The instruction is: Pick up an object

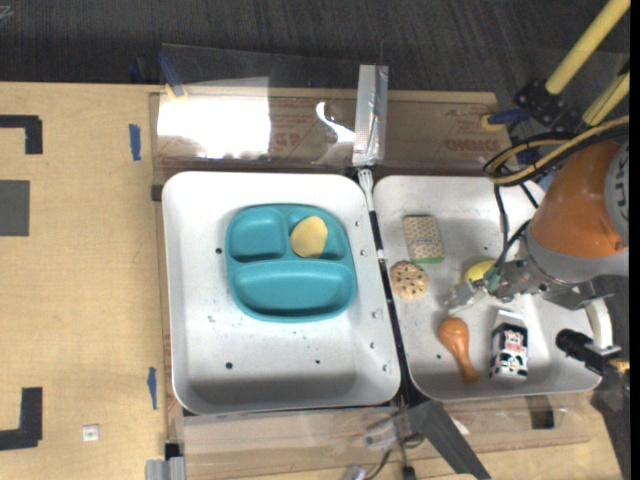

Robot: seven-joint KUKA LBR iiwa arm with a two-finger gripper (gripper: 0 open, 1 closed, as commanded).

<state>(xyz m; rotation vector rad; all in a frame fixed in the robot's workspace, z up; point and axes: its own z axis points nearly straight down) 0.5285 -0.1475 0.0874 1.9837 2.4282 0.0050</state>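
Observation:
In the right bin (pixel 440 368), my gripper (pixel 487 284) hangs low over the middle, right against a small yellow object (pixel 479 269) that it partly hides. Left of it lie a round speckled cookie (pixel 408 280) and a green-and-beige rectangular block (pixel 423 237). An orange drumstick-shaped piece (pixel 458 344) lies toward the front. A small white carton with black spots (pixel 510 348) stands beside it, just below the gripper.
The left bin (pixel 190 298) holds a teal divided plate (pixel 290 288) with a yellow rounded item (pixel 309 236) in its upper right compartment. The arm's orange band (pixel 580 208) and cables cover the right bin's right side. A clear panel stands behind the bins.

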